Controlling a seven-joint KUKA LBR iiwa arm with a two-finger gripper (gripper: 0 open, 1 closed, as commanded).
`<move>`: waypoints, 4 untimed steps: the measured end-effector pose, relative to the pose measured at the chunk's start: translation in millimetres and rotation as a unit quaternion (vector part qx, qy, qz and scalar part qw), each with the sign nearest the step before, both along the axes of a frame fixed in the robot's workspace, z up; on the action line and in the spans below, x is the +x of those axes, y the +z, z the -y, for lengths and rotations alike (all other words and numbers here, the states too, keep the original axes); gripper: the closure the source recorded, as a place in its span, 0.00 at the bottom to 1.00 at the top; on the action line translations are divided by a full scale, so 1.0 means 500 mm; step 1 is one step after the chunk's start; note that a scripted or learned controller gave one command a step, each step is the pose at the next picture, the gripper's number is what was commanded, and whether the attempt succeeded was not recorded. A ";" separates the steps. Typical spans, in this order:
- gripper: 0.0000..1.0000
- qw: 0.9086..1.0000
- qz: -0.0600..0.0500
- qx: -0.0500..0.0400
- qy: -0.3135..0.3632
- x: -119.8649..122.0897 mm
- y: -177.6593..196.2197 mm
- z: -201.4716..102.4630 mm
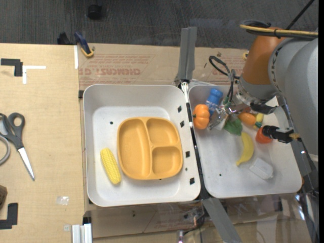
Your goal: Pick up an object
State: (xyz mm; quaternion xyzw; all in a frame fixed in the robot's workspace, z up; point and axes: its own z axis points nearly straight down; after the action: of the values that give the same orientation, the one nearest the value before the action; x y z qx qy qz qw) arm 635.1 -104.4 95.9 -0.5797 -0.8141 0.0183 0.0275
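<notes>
- The gripper (218, 116) is down in the right bin (283, 184), upper middle-right of the frame, among a cluster of toys; whether its claw is apart or together, I cannot tell.
- Nearest candidate: the orange pumpkin (201, 116), just beside it (a banana (246, 149) lies lower right).
- Step: probably reaching. Next it must close on one object and lift.

Grey arm (298, 80) reaching from right, wrist angled down-left.

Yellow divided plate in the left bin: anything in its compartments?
Empty. The yellow divided plate shows bare yellow in all three compartments; the corn cob lies beside it on the bin floor, not on it.
</notes>
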 end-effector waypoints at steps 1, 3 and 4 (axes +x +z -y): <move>1.00 0.999 0.033 -0.003 -0.014 -0.013 0.248 -0.077; 1.00 0.995 0.034 0.001 0.096 0.023 0.296 0.012; 1.00 0.995 0.032 0.002 0.090 -0.158 0.189 -0.142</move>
State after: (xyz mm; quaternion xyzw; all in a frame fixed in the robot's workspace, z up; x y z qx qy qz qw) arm 556.0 -33.5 190.6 -0.5042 -0.8636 0.0010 0.0010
